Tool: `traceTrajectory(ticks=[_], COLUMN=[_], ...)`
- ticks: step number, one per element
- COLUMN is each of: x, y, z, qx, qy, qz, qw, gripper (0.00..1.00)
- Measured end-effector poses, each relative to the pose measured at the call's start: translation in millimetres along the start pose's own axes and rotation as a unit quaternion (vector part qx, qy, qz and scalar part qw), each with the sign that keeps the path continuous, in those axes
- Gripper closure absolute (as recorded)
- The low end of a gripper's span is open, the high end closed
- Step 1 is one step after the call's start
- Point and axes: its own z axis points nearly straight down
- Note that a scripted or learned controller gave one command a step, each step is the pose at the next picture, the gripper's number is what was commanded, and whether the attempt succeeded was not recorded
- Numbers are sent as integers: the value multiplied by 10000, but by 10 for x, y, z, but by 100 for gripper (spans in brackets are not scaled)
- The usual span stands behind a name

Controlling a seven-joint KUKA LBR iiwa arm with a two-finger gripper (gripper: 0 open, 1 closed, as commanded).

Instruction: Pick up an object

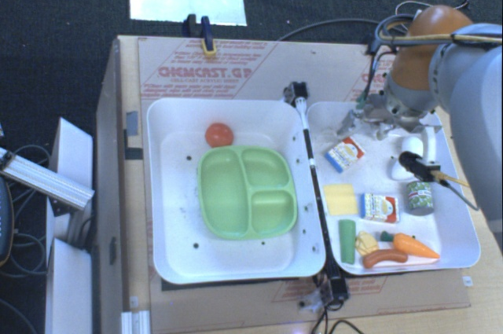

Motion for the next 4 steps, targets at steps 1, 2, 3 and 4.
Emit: traceTrajectory(ticks=[1,2,3,4], x=[-717,-46,379,-278], y=[-4,1,0,-5], z=[-8,-1,0,-4], qx=[-5,-2,5,-1], qy=[-8,0,1,-10], qz=[11,0,1,17], qw=[10000,10000,10000,10000], gripper=[0,0,0,0])
